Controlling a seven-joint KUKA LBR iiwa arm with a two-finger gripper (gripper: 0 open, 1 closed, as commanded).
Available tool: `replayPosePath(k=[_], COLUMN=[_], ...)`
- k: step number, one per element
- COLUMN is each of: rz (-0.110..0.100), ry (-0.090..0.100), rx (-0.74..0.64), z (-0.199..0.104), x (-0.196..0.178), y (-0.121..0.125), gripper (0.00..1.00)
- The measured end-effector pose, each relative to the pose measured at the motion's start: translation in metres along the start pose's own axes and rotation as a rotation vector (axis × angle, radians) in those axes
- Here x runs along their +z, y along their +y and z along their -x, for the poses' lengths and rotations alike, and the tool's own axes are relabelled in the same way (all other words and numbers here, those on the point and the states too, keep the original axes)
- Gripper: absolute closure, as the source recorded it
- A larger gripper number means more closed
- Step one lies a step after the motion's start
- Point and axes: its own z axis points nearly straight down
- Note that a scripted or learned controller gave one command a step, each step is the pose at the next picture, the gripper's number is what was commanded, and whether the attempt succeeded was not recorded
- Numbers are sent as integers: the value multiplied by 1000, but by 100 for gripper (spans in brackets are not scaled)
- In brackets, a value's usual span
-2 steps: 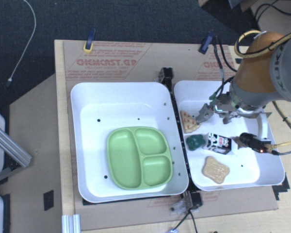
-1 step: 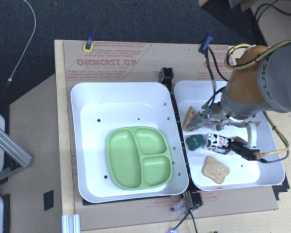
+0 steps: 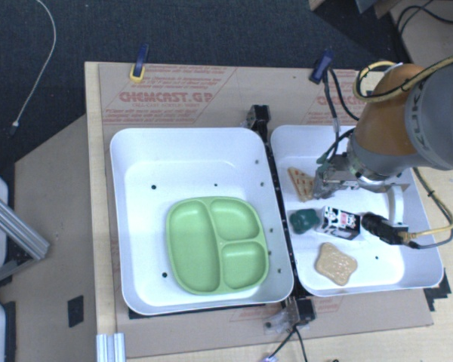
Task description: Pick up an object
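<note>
2 white bins sit side by side on a pale board printed with red lettering, and around the board I see dark blue carpet. A blue and yellow clamp point(image 3: 139, 63) grips the board's far edge at 11 o'clock, and a second blue clamp point(image 3: 321, 66) at 1 o'clock. A thin white cable point(image 3: 38, 74) trails over the carpet at 10 o'clock. The left bin point(image 3: 136, 172) holds a green divided plate point(image 3: 215, 243), lying flat toward its near side. In the right bin point(image 3: 415, 266) I count 4 things: a tan cracker point(image 3: 300, 182) at the bin's 10 o'clock, a dark green lump point(image 3: 304, 219) at 8 o'clock, a small black and white carton point(image 3: 341, 222) just beside the lump toward the centre, and a round tan biscuit point(image 3: 336, 263) at 6 o'clock, apart from the others.

The arm point(image 3: 408, 119) comes in from 3 o'clock, its orange band over the right bin's far half, wrist pointing down. Its gripper point(image 3: 331, 173) hangs above the cracker and the carton. I cannot tell how the tool is set; it looks to hold nothing.
</note>
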Motion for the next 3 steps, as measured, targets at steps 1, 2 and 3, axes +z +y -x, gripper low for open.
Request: replayPosePath(k=[1, 2, 3], rz=[-3, -3, -2], ry=[-2, -2, -2], rx=[-2, 0, -2], z=[0, 9, 9], x=[-42, -97, -135], y=[0, -3, -1], gripper=[100, 100, 100])
